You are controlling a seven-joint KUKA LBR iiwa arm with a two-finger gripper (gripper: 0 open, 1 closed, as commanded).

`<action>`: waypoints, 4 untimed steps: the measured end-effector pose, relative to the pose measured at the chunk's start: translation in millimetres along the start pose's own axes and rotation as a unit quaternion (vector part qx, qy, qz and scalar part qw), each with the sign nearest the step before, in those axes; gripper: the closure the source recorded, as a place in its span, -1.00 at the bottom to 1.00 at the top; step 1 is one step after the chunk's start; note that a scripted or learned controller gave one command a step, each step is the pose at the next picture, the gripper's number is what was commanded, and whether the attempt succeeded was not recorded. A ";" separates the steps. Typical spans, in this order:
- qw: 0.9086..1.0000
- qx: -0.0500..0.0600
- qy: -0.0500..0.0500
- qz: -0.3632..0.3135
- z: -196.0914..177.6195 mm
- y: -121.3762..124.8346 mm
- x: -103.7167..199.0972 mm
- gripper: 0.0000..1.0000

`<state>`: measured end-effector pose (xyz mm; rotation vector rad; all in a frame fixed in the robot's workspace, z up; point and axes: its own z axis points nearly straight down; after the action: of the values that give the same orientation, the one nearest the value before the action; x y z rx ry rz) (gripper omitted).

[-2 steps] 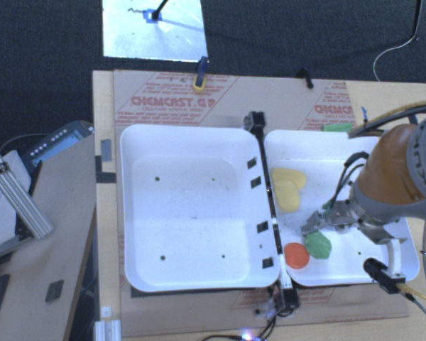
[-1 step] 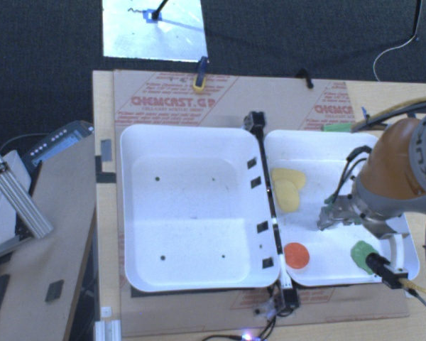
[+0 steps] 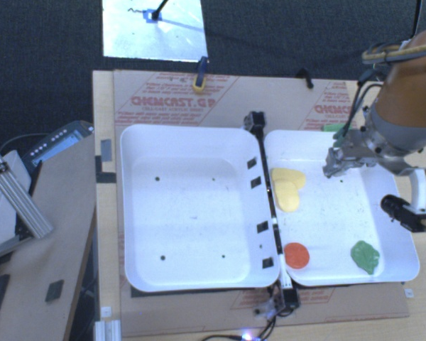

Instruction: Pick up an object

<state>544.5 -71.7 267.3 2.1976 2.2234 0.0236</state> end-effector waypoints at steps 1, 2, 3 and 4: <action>1.000 0.005 0.002 -0.002 -75.5 -16.0 86.1 1.00; 1.000 0.007 0.002 0.000 -130.5 -17.0 152.5 1.00; 1.000 0.008 0.003 -0.003 -173.6 -38.4 268.1 1.00; 1.000 0.017 -0.002 0.002 3.7 -37.2 308.2 1.00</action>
<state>503.8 236.0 262.7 2.2165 2.2343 -0.0191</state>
